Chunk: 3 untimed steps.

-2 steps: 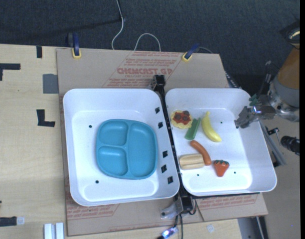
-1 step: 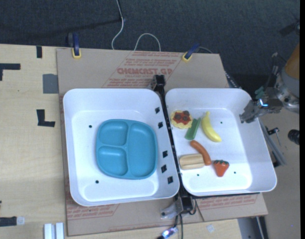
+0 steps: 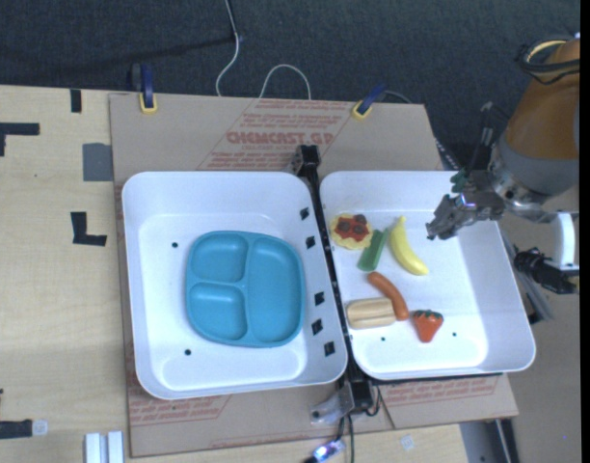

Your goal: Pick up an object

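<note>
Toy foods lie in the right bin (image 3: 488,345): a yellow banana (image 3: 407,247), a small pizza slice (image 3: 352,230), a green pod (image 3: 373,250), an orange sausage (image 3: 388,294), a tan bread roll (image 3: 369,313) and a red strawberry-like piece (image 3: 427,325). My gripper (image 3: 445,222) hangs over the bin's upper right part, to the right of the banana and apart from it. Nothing shows between its dark fingers.
The left bin (image 3: 150,258) holds a blue divided plate (image 3: 245,287). A black clamp strip (image 3: 319,258) joins the two bins. Cardboard (image 3: 276,133) lies under them, with blue clips and a white cable at the back edge.
</note>
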Each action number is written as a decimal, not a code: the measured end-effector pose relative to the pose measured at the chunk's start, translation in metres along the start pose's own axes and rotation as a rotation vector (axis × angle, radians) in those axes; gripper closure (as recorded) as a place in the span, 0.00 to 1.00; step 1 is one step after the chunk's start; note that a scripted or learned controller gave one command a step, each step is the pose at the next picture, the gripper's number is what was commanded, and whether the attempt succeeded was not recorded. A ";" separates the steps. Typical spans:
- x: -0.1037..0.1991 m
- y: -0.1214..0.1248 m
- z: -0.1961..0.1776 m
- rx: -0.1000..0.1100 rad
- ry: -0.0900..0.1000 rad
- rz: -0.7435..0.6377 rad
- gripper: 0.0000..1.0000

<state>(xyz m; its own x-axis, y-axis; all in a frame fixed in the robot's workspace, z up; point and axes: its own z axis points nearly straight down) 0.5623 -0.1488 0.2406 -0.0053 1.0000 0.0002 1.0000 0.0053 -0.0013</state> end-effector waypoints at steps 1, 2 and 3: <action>0.051 0.014 -0.006 -0.001 0.001 -0.002 1.00; 0.109 0.033 -0.005 0.000 0.000 -0.001 1.00; 0.167 0.043 0.011 0.001 0.000 -0.001 1.00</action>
<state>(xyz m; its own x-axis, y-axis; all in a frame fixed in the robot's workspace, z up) 0.6044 0.0182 0.2297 -0.0063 1.0000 0.0000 1.0000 0.0063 -0.0023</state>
